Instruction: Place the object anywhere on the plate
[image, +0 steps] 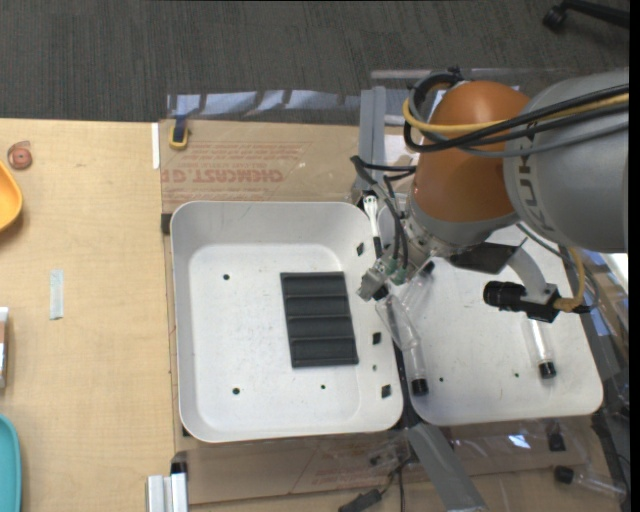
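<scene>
White left bin (200, 400) holds a ribbed black block (319, 318) at its centre, open floor all around. Over the right bin (480, 395), the arm's gripper (475, 345) hangs with fingers spread, its wrist hidden behind the orange band (470, 150).

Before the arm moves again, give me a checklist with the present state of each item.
1. Target in view: dark ribbed rectangular plate lies flat in the left white bin - ok.
2. Plate surface free for placing - ok.
3. Object between the fingers of the two-finger gripper - cannot tell.
4. Gripper over the plate: it hangs at the seam with the right white bin, beside the plate - not ok.
5. Cables clear of the left bin - ok.
</scene>
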